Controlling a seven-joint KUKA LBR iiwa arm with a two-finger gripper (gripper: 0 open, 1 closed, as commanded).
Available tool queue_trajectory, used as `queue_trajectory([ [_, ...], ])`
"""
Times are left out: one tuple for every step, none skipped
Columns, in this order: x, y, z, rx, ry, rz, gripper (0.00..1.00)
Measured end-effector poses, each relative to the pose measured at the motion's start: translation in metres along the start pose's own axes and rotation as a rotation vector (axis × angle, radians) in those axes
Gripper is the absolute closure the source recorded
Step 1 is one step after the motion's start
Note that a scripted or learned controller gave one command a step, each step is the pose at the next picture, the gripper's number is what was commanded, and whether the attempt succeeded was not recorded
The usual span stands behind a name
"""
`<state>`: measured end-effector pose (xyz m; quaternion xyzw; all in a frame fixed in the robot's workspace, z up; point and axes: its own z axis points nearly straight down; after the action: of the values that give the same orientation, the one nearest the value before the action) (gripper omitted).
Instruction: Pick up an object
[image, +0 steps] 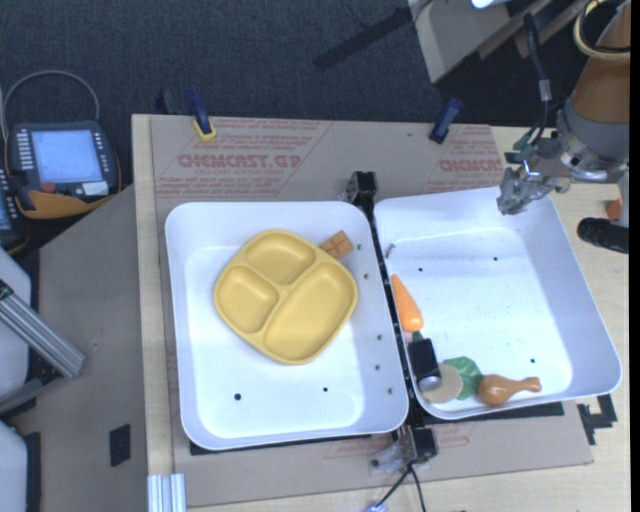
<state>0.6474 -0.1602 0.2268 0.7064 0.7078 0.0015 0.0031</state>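
The grey two-finger gripper hangs at the far right corner of the right-hand shallow white plastic bin, just above the bin's far rim, and whether its jaws stand wide or narrow I cannot tell, since the tips are small and blurred; nothing is visibly between them. Placed so high and so far back, it looks parked out of the way or at the start of an approach, not yet committed to any target. The things it could pick up all lie at the opposite end of that bin: an orange carrot-shaped toy rests against the left wall, a small black block sits just nearer than it, and in the near left corner a tan round disc, a green rounded piece and a brown drumstick-shaped toy crowd together, touching or nearly so. They probably gathered there because the bin floor slopes toward its walls. That clustering could make a clean grasp awkward; the drumstick's right end looks the most open. In the left-hand white bin, a yellow three-compartment plastic plate lies flat in the middle, with a small brown wooden block at its far right edge.
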Motion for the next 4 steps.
queue_trajectory([
  [0.000,0.001,-0.040,0.001,0.000,0.001,1.00],
  [0.045,-0.012,-0.040,0.008,0.003,-0.002,1.00],
  [0.103,-0.016,-0.025,0.009,0.004,-0.003,1.00],
  [0.160,-0.025,-0.030,0.008,0.004,-0.004,1.00],
])
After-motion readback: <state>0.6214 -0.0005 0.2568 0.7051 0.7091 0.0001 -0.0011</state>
